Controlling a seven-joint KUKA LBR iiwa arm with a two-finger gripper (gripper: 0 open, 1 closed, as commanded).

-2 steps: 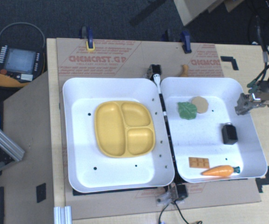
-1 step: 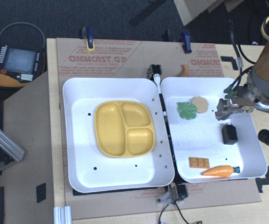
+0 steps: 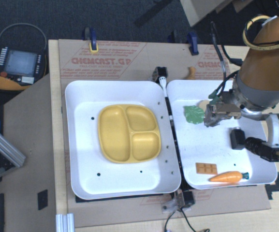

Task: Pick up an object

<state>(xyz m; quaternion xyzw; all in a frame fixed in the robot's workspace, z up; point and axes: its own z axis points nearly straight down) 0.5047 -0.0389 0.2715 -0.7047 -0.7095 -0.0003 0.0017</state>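
My gripper (image 3: 213, 118) hangs over the right bin (image 3: 178, 129), in its upper middle part. Just to its left lies a flat green leafy object (image 3: 194, 114), close to the gripper's tip; I cannot tell whether they touch. Near the bin's front edge lie a small brown waffle-like square (image 3: 206, 168) and, to its right, an orange carrot (image 3: 226, 177) with a green end. The grey arm with its orange band (image 3: 270, 47) comes in from the upper right and hides the bin's back right corner.
The left bin (image 3: 81, 168) holds a yellow divided plate (image 3: 129, 132) in its middle. A black divider strip (image 3: 170, 124) runs between the two bins. Blue clamps (image 3: 93, 37) sit on the bench's back edge.
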